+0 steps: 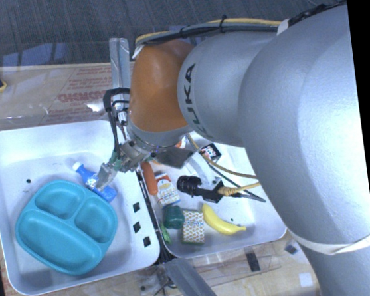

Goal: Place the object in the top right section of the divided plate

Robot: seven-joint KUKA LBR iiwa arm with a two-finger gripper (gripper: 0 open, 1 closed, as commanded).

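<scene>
We see a small blue-and-white bottle-like object (93,177) lying slantwise — long axis from upper left to lower right — just beside the turquoise three-section plastic plate (66,225) in the left white bin (11,148). The gripper (105,176) sits over it; its grasp we cannot tell. The right white bin (265,231) holds a yellow banana (222,221) and a dark green cup (173,216).

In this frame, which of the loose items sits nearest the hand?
The blue-and-white item in the left bin, right at the hand beside the blue divided plate. The banana and the green item lie in the right bin.
</scene>
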